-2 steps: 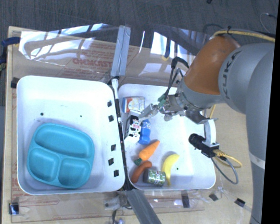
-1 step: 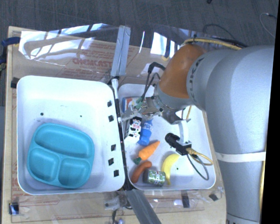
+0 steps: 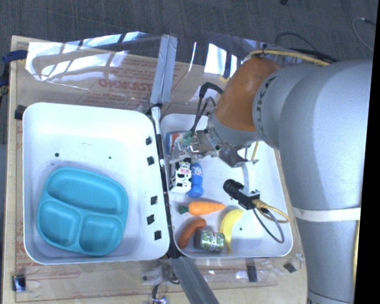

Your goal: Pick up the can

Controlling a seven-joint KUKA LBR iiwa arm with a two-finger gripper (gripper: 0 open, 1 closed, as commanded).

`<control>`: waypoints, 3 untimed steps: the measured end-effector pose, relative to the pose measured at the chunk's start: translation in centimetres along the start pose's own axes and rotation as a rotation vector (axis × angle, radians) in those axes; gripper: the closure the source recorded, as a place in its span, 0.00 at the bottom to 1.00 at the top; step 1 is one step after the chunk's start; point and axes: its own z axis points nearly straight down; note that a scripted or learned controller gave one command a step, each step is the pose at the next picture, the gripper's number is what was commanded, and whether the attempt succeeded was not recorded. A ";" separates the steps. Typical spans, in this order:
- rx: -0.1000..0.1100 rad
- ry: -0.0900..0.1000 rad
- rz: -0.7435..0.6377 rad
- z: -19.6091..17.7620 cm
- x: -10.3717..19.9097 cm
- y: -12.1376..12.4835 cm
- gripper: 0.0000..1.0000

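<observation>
The can (image 3: 210,241) lies on its side near the front edge of the right bin (image 3: 276,181); it is dark with a green label. It rests between a brown sausage-shaped toy (image 3: 191,231) and a yellow banana (image 3: 230,225). My gripper (image 3: 189,145) is down in the far left part of the same bin, well behind the can and not touching it. It hangs just above a blue and white bottle (image 3: 189,176). The grey arm with its orange band (image 3: 243,96) covers the bin's far right side.
An orange carrot (image 3: 205,208) lies between the bottle and the can. A black fitting with a yellow cable (image 3: 240,193) hangs over the bin's middle. The left bin (image 3: 80,133) holds a blue divided plate (image 3: 82,210). A divider (image 3: 160,198) separates the bins.
</observation>
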 end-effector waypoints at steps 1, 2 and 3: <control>0.004 0.004 0.506 -7.5 7.3 1.3 1.00; -0.001 0.004 0.257 -23.2 -0.1 0.7 1.00; 0.000 0.004 0.256 -23.2 0.0 0.7 0.00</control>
